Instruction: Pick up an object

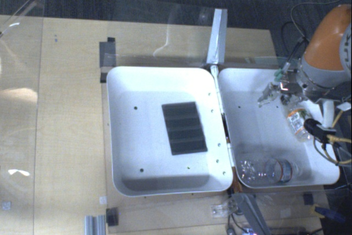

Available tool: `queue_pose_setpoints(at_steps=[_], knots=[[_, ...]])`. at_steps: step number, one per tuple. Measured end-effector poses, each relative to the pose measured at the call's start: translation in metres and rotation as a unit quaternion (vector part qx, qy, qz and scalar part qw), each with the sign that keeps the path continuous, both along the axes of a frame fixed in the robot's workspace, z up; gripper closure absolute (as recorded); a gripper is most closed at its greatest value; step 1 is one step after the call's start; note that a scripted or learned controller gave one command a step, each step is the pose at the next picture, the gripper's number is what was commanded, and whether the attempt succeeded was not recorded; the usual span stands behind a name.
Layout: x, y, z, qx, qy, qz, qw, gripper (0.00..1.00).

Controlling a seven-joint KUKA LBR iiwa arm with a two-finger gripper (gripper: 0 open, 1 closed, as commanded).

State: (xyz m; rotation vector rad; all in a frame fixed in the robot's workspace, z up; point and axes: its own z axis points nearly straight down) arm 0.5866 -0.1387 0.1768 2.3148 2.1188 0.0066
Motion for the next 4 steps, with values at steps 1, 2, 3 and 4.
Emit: queue_pose_setpoints(at_steps=[1, 2, 3, 4], knots=[[0.027, -0.055, -0.004, -0.0008, 0.000, -0.021, 0.9998, 0.00], [0.048, -0.053, -0.090, -0.0014, -0.001, 0.079, 0.9969, 0.00], [-0.012, -0.064, -0.088, -0.0016, -0.002, 0.123, 0.9924, 0.00], [-0.051, 0.020, -0.087, -0.0005, -0.004, 0.123, 0.9924, 0.00]])
